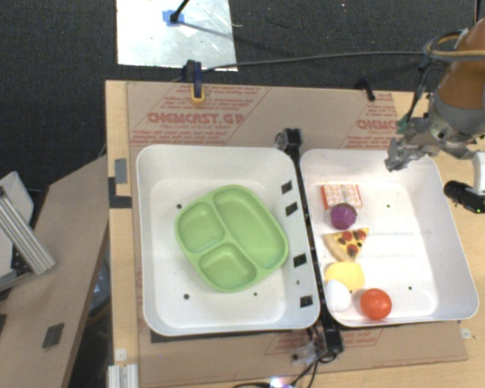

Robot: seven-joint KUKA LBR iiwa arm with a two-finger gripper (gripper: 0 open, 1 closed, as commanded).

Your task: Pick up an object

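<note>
The right bin [436,241] holds several small toy foods along its left side: a red-and-white packet [341,194], a purple ball [343,215], a pizza slice [347,243], a yellow piece [345,275], a white egg [338,296] and a red-orange tomato [376,303]. My gripper [398,158] hangs over the far rim of the right bin, up and to the right of the packet, well apart from every item. Nothing shows between its tips.
A green divided plate [230,237] lies in the left bin [162,192]. A black clip strip [301,217] joins the two bins. A black fitting [469,196] juts in at the right edge. A cable crosses above the cardboard back.
</note>
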